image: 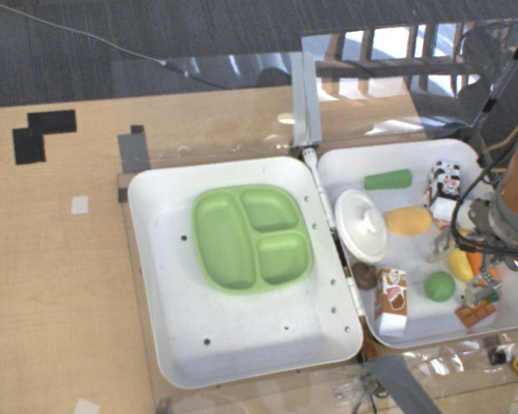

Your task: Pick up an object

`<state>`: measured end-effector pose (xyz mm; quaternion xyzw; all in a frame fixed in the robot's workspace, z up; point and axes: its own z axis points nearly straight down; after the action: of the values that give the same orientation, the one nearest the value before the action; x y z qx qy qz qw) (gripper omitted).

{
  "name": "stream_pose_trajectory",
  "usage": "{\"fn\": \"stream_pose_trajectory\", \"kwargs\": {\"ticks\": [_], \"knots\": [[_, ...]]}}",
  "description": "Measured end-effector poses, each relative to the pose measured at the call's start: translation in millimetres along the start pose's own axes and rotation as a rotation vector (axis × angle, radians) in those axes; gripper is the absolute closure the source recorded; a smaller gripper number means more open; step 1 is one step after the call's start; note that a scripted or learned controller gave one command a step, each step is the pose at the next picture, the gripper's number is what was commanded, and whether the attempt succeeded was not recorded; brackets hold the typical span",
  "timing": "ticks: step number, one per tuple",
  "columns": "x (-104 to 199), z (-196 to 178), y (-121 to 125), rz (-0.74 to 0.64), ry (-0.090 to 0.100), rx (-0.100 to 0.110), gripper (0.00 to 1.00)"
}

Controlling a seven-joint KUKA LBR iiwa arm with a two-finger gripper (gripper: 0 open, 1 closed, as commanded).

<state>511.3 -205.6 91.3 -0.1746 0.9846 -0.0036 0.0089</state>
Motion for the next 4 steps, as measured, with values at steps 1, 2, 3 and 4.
{"fn": "stream_pose_trajectory", "kwargs": {"ticks": [1, 2, 3, 4], "knots": [[-8, -15, -1, -0.007, -0.018, 0.009, 1.00], [-7, -14, 0, -0.008, -0.017, 0.008, 0.00], [4, -1, 2, -0.077, -0.001, 0.001, 0.00], [-3, -15, 2, -0.085, -0.018, 0.010, 1.00]]}}
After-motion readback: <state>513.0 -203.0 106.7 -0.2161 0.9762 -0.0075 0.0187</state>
